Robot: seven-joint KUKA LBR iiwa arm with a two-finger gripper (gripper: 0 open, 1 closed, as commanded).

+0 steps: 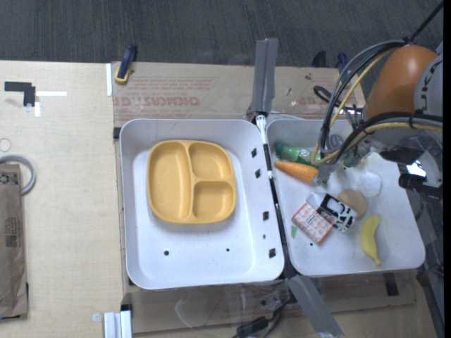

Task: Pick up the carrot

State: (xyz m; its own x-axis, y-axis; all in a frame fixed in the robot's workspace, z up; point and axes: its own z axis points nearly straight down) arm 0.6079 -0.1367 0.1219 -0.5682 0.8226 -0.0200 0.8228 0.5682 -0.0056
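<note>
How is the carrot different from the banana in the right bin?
The carrot is orange and tapers to a point, while the banana is yellow and curved. The carrot lies near the bin's left wall at the back, roughly crosswise; the banana lies toward the front right, running roughly front to back. The carrot sits beside a green item; the banana lies apart. Both rest in the right bin.

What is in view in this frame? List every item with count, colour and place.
bins: 2, white, side by side on bench
plate: 1, yellow, three compartments, left bin
carrot: 1, orange, right bin, upper left
bottle: 1, green, just behind carrot
banana: 1, yellow, right bin, lower right
small box: 1, red and white, right bin
black-and-white item: 1, beside box
arm: 1, grey with orange band, above right bin
gripper: 1, beside carrot's right end
</note>
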